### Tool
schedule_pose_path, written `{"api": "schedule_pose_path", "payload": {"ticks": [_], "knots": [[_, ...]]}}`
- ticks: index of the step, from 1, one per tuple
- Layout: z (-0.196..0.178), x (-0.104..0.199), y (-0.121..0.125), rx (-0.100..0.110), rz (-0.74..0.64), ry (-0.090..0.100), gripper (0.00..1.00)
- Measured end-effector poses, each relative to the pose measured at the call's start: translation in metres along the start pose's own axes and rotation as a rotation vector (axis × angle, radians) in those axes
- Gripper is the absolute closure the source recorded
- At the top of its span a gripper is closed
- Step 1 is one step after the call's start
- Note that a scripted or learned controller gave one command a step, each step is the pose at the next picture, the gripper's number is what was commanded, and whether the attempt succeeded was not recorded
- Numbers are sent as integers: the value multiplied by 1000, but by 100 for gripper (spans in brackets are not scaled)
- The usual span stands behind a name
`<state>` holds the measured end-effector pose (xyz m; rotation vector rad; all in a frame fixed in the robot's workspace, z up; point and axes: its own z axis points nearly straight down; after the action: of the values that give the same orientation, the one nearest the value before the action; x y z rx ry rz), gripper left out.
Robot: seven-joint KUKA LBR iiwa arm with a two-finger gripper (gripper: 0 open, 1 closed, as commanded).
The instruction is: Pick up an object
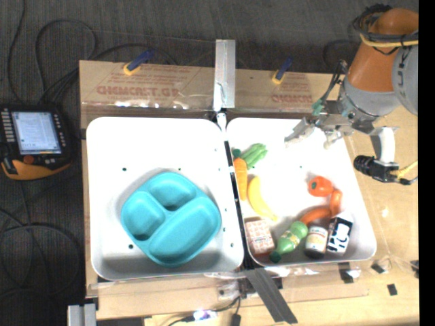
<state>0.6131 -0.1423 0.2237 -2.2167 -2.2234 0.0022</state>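
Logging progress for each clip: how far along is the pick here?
Done: nothing looks picked yet. The banana, the carrot and the small bottles all lie in the right bin; the blue divided plate sits in the left bin.
In hand: the gripper hovers over the right bin's upper part, with nothing between its jaws.
Left: descend, grasp one object and lift it.

Wooden bench (401, 250), two white bins (109, 141) side by side, cardboard sheet (170, 87) behind

banana (259, 197) yellow, lying lengthwise, right bin's left side | carrot (240, 175) beside it | orange pepper (322, 186) further right | small bottles (317, 240), box (259, 234) along near wall
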Motion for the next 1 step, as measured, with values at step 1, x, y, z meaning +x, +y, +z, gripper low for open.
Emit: {"api": "schedule_pose_path", "payload": {"ticks": [1], "knots": [[42,-81,-80,1,166,-1,0]]}}
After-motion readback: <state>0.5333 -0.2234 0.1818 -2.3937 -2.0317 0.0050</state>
